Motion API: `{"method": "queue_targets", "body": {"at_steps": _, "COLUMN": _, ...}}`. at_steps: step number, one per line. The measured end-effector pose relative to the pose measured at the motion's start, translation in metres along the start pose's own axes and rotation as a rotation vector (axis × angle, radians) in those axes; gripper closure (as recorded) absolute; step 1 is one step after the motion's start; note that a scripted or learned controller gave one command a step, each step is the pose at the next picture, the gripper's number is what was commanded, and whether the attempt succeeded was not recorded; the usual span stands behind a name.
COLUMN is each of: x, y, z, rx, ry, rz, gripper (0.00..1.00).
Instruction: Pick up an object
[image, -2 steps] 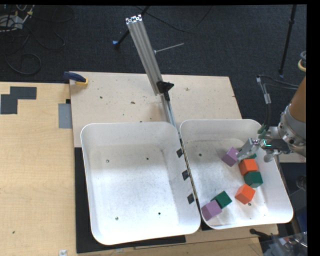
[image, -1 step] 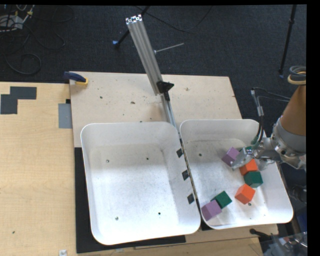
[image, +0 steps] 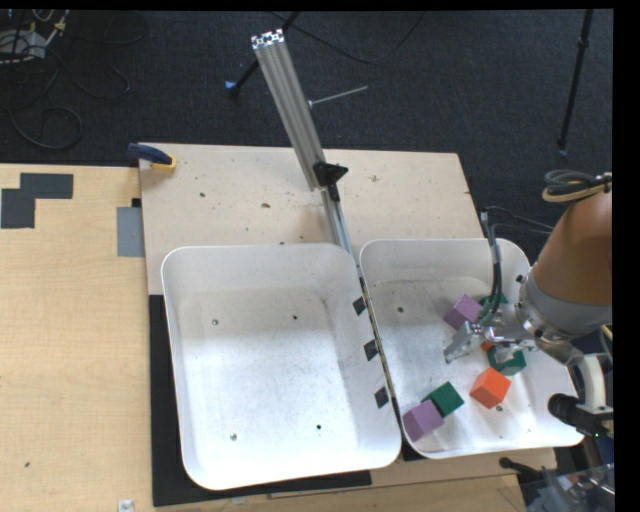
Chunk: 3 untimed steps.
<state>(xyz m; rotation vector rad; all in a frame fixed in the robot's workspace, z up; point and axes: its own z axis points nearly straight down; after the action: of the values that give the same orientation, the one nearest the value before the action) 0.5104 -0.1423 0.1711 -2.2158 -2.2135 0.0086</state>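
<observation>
The gripper (image: 478, 340) is hanging low in the right bin (image: 415, 262), and I cannot tell how far its fingers are parted or whether they have anything. Taking that gripper as the mark, a purple block (image: 463, 310) is lying just beyond it, an orange block (image: 490, 387) just nearer the camera, and a green block (image: 446, 398) beside a second purple block (image: 423, 418) further out. A good grasp is probably calling for centring over one block, clear of its neighbours, before closing.
</observation>
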Motion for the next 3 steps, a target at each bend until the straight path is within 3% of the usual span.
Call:
{"method": "queue_targets", "body": {"at_steps": 1, "x": 0.000, "y": 0.003, "z": 0.064, "rx": -0.002, "ry": 0.000, "rz": 0.001, "gripper": 0.00}}
{"method": "queue_targets", "body": {"at_steps": 2, "x": -0.002, "y": 0.003, "z": 0.050, "rx": -0.006, "ry": -0.001, "rz": 0.012, "gripper": 1.00}}
{"method": "queue_targets", "body": {"at_steps": 3, "x": -0.002, "y": 0.007, "z": 0.008, "rx": -0.012, "ry": -0.003, "rz": -0.001, "gripper": 1.00}}
